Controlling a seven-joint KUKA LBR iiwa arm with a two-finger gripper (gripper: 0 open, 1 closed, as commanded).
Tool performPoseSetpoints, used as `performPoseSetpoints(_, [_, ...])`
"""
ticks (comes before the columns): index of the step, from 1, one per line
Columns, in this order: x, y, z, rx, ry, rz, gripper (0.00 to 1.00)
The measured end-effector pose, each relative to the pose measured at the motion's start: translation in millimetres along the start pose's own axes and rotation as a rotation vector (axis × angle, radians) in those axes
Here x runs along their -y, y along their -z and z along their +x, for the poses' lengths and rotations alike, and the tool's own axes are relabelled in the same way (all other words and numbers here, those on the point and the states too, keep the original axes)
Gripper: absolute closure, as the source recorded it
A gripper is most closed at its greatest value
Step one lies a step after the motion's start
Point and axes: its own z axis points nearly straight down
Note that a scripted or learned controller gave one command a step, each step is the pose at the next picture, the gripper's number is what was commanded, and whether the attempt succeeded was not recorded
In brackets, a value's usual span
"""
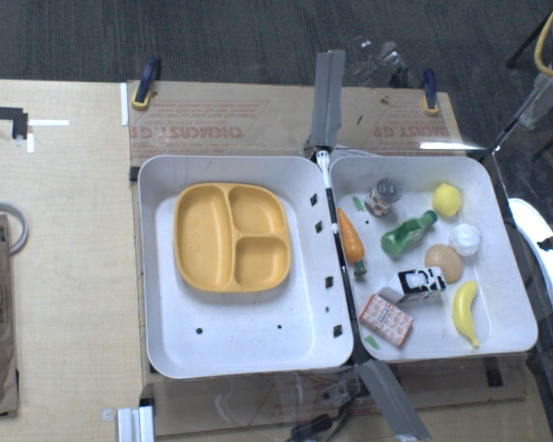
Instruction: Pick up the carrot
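The carrot is orange with a short green stub at its near end. It lies lengthwise along the left wall of the right bin, close to the divider between the two bins. Nothing touches it.
In the right bin lie a green bottle, a lemon, a small can, a white ball, a tan egg-like object, a banana, a black-and-white item and a red-patterned box. The left bin holds a yellow divided plate.
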Motion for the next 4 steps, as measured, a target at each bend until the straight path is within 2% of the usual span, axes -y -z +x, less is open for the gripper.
performPoseSetpoints(1, [0.6,29.7,1.5,-0.001,0.128,0.0,0.0])
performPoseSetpoints(2, [-0.9,30.0,1.2,0.0,0.327,-0.001,0.0])
performPoseSetpoints(4, [-3.0,30.1,-2.7,0.001,0.87,-0.004,0.0])
